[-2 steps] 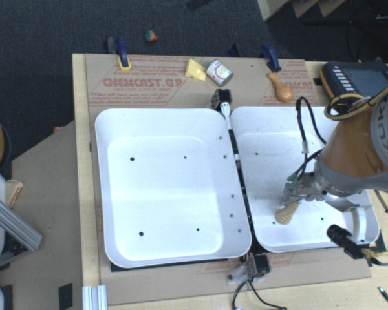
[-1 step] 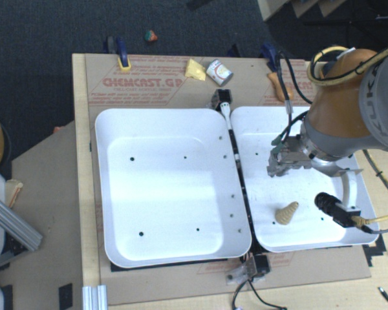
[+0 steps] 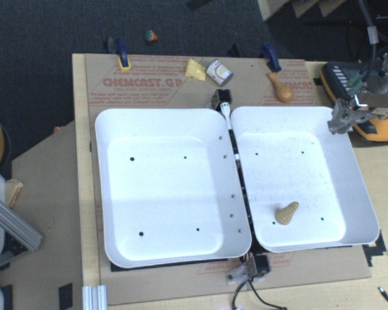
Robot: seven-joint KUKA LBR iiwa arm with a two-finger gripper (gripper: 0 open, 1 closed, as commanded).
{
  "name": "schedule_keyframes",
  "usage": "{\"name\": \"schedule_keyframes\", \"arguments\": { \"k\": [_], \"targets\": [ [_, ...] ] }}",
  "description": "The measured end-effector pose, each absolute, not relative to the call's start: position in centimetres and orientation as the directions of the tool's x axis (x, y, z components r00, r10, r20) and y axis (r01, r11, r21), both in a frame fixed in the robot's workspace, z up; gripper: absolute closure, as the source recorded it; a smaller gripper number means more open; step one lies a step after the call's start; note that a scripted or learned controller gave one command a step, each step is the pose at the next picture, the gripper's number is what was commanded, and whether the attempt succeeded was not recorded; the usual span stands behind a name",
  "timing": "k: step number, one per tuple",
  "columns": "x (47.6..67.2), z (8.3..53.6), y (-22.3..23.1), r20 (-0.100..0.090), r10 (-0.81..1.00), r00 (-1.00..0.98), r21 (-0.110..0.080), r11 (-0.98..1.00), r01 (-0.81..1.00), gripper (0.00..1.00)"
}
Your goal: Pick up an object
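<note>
In the camera view, we see the gripper (image 3: pixel 341 116) at the upper right of the frame, over the far right rim of the right bin (image 3: pixel 349 173). We cannot tell how its hand stands, and we see nothing in it. To do this step well, we judge it should travel toward the lower middle of the frame and come down centred on the tan cone-shaped object (image 3: pixel 286 213), which lies alone in the right bin's lower part. The left bin (image 3: pixel 103 173) shows only bare white floor.
</note>
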State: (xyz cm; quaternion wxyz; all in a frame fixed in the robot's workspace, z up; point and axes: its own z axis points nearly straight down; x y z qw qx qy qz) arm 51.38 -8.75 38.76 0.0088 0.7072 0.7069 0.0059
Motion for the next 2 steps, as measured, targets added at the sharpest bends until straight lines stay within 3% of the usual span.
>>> {"name": "schedule_keyframes", "arguments": {
  "k": [1, 2],
  "targets": [
    [51.0, 30.5, -1.8, 0.003, 1.000, -0.007, -0.008, 0.007, 1.000, 1.00],
    [48.9, 44.9, 2.6, 0.004, 1.000, -0.007, 0.018, 0.007, 1.000, 1.00]
  ]
}}
